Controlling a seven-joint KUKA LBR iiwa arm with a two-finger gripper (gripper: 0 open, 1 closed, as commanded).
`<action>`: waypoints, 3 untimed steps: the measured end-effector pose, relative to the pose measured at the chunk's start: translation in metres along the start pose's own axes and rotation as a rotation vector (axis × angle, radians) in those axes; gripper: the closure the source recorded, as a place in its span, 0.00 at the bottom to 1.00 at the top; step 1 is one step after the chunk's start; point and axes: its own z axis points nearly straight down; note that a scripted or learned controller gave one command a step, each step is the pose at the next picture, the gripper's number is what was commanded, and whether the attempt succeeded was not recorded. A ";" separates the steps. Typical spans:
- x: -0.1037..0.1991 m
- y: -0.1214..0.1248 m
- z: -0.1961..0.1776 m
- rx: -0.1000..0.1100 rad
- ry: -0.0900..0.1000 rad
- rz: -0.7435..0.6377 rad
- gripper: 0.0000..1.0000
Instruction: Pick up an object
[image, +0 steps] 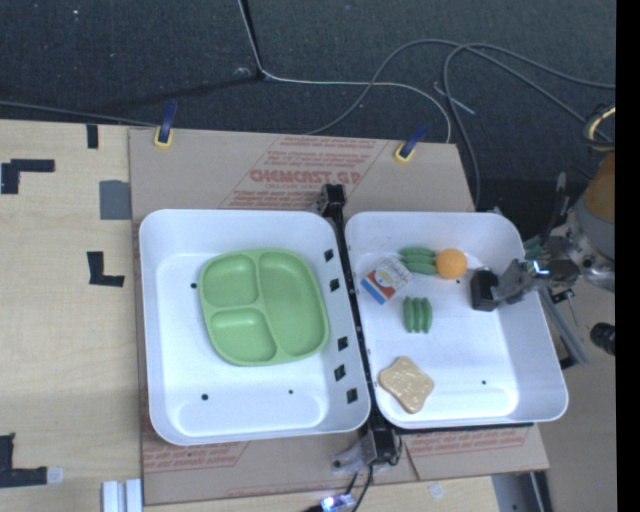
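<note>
Holding green tray (265, 305), L bin (160, 330); R bin (520, 385) w/ toast (405, 384), orange (452, 263); hand (486, 290) state unclear.

Two white bins: left bin (165, 330), right bin (500, 385). One green divided plate (264, 305), three compartments, inside left bin. Five small items, all right of plate, in right bin: one orange ball (452, 263), two green pieces, one (418, 259) just left of ball, other (417, 315) below it, one small packet (384, 281), one tan cracker (405, 384). One gripper (486, 291), right of ball. Two clamps on far board edge: (164, 128), (410, 146).
</note>
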 end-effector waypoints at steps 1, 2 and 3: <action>0.060 0.005 0.011 0.006 0.003 -0.004 1.00; 0.118 0.008 0.023 0.007 0.004 -0.004 1.00; 0.175 0.023 0.017 0.006 0.003 -0.005 1.00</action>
